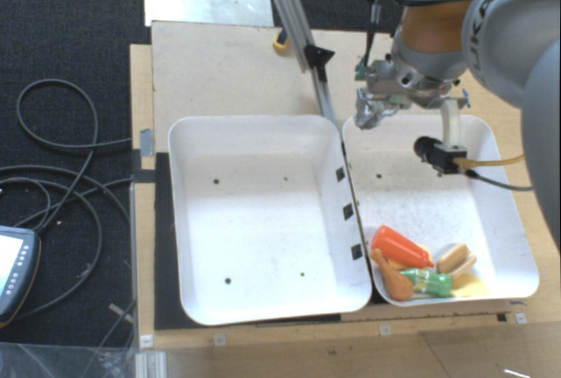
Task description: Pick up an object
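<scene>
The arm (pixel 491 25) leans in from the right, its orange band high over the right bin (pixel 504 192); the gripper (pixel 375 113) hangs above that bin's far left corner, well apart from the toys; whether it is apart or together I cannot tell; an orange carrot (pixel 401 246), a brown drumstick (pixel 393 277), a green piece (pixel 429 281) and a bun (pixel 456 259) huddle touching in the near corner; the left bin (pixel 188 192) sits alongside.
</scene>
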`<state>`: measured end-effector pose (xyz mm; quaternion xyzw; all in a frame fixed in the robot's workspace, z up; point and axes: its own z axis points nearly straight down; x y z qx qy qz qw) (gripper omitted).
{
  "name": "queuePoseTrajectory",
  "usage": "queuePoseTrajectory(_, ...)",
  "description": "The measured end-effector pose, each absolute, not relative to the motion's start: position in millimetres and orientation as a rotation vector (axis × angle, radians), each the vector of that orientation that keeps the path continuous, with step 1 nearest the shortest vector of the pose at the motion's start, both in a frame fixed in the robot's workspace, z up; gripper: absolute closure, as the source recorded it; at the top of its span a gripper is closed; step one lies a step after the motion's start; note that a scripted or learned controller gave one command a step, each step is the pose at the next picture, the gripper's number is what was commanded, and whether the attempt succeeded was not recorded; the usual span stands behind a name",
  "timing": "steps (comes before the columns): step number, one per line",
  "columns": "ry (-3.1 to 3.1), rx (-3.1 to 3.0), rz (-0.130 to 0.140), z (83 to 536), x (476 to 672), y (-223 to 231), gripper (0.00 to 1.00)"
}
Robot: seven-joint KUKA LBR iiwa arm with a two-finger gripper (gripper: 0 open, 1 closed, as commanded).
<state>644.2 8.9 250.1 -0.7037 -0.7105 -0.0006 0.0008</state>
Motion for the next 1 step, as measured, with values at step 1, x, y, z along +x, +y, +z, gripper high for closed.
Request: queuePoseTrajectory(1,-2.230,-2.207,0.000,237.4,616.6,62.6,1.00)
